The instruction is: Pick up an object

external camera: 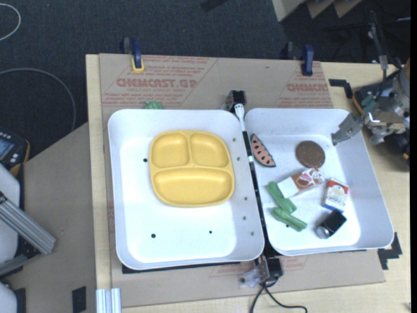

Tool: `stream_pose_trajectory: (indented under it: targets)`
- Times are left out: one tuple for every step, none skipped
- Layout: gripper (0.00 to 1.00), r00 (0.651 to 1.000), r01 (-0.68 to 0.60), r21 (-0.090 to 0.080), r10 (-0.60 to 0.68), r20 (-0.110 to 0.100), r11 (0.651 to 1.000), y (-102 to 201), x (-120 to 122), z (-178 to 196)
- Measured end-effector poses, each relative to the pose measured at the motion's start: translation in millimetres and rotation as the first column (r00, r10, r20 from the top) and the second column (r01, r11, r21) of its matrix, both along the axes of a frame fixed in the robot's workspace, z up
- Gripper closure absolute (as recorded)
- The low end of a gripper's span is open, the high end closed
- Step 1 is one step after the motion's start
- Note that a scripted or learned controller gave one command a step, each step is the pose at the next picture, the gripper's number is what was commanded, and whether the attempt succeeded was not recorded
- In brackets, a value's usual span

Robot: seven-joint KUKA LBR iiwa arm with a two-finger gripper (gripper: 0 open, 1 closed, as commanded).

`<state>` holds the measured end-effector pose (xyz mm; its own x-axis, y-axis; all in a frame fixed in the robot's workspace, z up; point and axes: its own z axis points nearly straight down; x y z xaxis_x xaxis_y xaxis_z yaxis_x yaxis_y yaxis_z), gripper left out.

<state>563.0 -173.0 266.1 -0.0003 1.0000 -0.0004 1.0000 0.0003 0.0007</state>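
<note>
- The toys to pick up lie in the right bin (365, 175): a watermelon slice (262, 151), a brown round disc (310, 154), a small red and white box (306, 179), a second little carton (336, 194), a small black thing (331, 223) and some green pieces (284, 205).
- The tool (345, 130) sits at the top right edge of that bin, just beside the brown disc. It is blurry there, so I cannot tell if its tips are apart or together. Nothing shows between them.
- What could go wrong: the toys are small and lie close together in the middle, so the tool might bump one away while going for another.
- The brown disc looks flat, so the tips could slide over it and come up with nothing.
- The tool is also near the bin's wall and could knock the rim on its way down.
- Count: two white bins on the table (195, 77). The left bin (130, 207) holds one yellow plate (191, 167) with three parts.
- The right bin holds one watermelon slice, one brown disc, two little boxes, one black thing, and maybe two or three green pieces.
</note>
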Motion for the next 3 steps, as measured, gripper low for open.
stream_pose_trajectory:
  targets:
    - [0.0, 1.0, -0.005, 0.001, 0.005, -0.004, 1.0, 64, 7, -173]
    - [1.0, 1.0, 0.001, 0.0, -0.001, 0.002, 1.0, 61, 8, -156]
    - [1.0, 1.0, -0.006, 0.004, 0.006, -0.002, 1.0, 143, -49, -78]
